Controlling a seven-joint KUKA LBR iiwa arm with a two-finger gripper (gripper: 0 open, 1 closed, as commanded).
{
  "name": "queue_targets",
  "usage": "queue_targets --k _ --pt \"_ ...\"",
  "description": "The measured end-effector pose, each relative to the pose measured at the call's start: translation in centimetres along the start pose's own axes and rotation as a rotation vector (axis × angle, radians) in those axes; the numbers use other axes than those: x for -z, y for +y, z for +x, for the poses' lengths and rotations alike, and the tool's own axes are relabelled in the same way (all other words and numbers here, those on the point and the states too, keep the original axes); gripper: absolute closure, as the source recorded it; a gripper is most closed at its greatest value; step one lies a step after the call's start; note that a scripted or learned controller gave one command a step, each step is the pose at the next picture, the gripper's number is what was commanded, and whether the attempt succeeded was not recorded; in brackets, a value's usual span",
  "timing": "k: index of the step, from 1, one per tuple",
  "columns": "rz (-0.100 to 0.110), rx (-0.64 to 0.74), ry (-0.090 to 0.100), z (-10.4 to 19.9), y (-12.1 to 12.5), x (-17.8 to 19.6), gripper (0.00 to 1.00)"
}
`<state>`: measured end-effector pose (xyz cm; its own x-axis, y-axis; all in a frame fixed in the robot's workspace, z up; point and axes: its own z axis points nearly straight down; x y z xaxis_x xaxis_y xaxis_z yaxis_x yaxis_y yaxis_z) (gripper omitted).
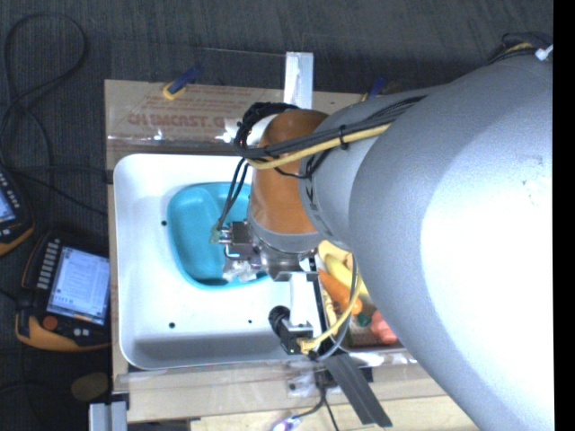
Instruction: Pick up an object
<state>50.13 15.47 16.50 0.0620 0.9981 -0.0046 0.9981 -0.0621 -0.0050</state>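
Note:
A turquoise blue bowl-like object [199,227] lies in the left white bin [144,268], toward its upper middle. My gripper [241,260] hangs at the blue object's right lower edge, under the orange wrist band [286,182]. Its tips sit right at the blue rim, and the wrist hides how they stand. A yellow item [334,268] and an orange-red item [382,328] show in the right bin, mostly hidden under the arm.
The big grey arm [449,241] covers most of the right bin. A divider wall [301,303] separates the bins. Cables and a handheld pendant [72,285] lie on the floor at left. A cardboard sheet [180,115] sits behind the bins.

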Motion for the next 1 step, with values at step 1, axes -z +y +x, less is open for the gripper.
queue_targets --k 1 --pt "0.000 0.000 0.000 0.00 0.00 0.00 0.00"
